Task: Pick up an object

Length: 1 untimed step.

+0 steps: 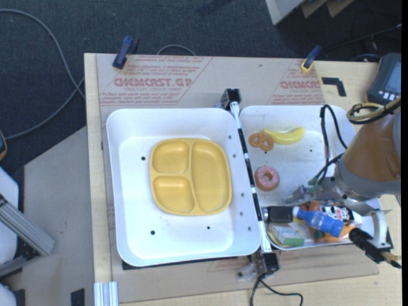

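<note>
Blue plastic is your likeliest target: the small bottle point(322, 221) lying on its side in the right bin point(290, 116), among clutter at the corner nearest the tabletop's front edge. You should find it light, stiff and rather slick, so take it across its round middle. The gripper point(306, 195) hovers just beside it; I cannot tell whether the jaws are open or closed.

Robotics lab, wooden worktop point(102, 171) clamped with blue clips point(123, 51), two white bins point(127, 234) fixed side by side, loose cables point(44, 30) on dark carpet point(64, 18), aluminium framing point(22, 225), grey and orange robot arm point(376, 158)
</note>
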Tool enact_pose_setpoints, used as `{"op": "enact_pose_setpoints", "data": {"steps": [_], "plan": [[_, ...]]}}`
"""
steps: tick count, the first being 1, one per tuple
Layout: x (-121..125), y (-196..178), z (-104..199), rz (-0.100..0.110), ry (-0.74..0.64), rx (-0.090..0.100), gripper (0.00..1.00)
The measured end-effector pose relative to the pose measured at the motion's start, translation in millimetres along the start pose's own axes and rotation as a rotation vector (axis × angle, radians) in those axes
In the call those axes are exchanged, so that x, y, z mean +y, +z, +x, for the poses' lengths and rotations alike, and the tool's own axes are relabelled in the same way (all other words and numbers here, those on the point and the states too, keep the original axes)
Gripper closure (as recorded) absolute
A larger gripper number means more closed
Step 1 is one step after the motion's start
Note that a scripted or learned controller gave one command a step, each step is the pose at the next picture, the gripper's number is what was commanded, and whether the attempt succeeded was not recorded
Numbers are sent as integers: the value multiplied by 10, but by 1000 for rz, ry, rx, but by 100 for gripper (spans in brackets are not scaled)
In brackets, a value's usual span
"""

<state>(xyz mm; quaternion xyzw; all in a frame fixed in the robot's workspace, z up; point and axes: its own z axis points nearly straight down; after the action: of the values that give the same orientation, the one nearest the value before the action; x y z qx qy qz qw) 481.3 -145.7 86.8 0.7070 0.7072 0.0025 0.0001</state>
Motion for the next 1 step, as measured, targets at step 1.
{"op": "enact_pose_setpoints", "data": {"steps": [1], "plan": [[13,-110,2,-4,0,-1,100]]}}
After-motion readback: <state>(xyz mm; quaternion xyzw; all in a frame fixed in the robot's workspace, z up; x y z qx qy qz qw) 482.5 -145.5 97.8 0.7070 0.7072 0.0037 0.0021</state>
